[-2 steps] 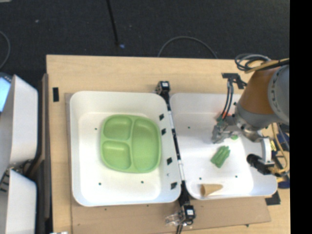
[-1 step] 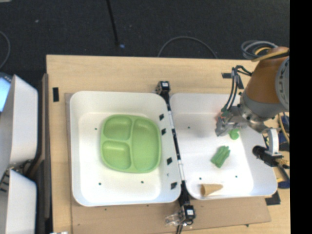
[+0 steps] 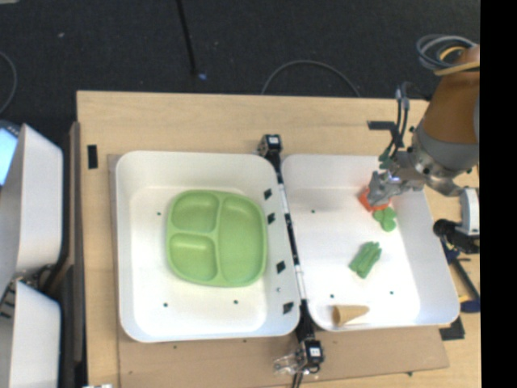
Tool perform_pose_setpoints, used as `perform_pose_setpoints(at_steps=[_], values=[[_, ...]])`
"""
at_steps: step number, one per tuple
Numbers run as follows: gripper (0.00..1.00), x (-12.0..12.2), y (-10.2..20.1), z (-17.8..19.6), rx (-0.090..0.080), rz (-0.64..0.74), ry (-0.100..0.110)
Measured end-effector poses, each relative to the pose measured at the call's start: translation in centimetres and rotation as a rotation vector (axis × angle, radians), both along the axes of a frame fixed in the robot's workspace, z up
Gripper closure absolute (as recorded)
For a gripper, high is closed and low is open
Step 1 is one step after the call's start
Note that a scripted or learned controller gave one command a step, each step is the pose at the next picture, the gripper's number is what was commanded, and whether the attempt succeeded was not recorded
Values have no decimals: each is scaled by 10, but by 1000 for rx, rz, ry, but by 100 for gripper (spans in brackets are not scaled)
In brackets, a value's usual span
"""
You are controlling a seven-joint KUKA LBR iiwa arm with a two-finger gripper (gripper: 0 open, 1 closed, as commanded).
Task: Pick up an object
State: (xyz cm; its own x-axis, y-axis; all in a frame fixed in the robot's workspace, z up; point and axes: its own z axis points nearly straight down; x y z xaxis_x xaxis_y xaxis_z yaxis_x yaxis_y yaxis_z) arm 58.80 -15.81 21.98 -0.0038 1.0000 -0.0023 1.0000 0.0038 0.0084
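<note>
Orange and green catch the eye in the right bin, where the gripper sits low over the far right part of the floor. Right under its tip lies a small orange-red piece, and touching that on the near side is a small round green lump. Whether the orange-red piece is actually between the fingers cannot be told from this angle, and neither can how wide the pincer stands, because the wrist covers it.

Count the loose things in the right bin and there are four: the orange-red piece, the green lump, a larger green toy with a knobbly outline lying tilted near the middle, and one tan cone down at the near edge, its point aimed left. The green toy lies apart from the pair under the gripper, and the cone lies well apart from all of them.

Over in the left bin there is one thing only, a light green plate with three compartments, lying flat in the middle.

Two white bins, one arm, grey with its orange band showing at the far right.
</note>
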Motion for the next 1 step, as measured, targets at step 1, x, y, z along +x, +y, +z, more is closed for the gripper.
perform_pose_setpoints(at_steps=[1], values=[[100,1,-1,38,1,1,3]])
